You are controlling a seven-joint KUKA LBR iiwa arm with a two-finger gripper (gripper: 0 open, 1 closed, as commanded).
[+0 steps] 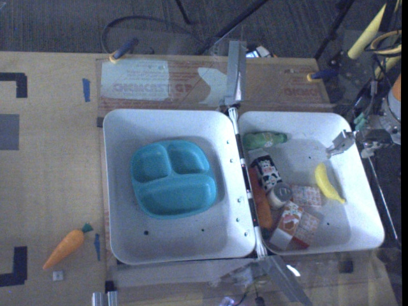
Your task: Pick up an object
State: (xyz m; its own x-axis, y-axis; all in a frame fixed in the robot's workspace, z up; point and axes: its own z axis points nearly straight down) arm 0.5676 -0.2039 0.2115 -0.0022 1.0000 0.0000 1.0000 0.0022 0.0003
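My gripper (343,143) hangs over the upper right part of the right bin (363,228), at the end of the arm coming in from the right. Nothing shows in its grasp. A yellow banana (329,183) lies just below it on the bin floor. Along the bin's left side are a green bottle (264,139), a black-and-white cow-print bottle (268,173) and a long orange piece (261,206). Small printed cartons (297,223) are piled at the bin's near side.
The left bin (121,228) holds a blue divided plate (173,177). A toy carrot (64,248) lies on the bench at the lower left. Cardboard and a clear sheet (166,85) sit behind the bins. Cables and stands crowd the right.
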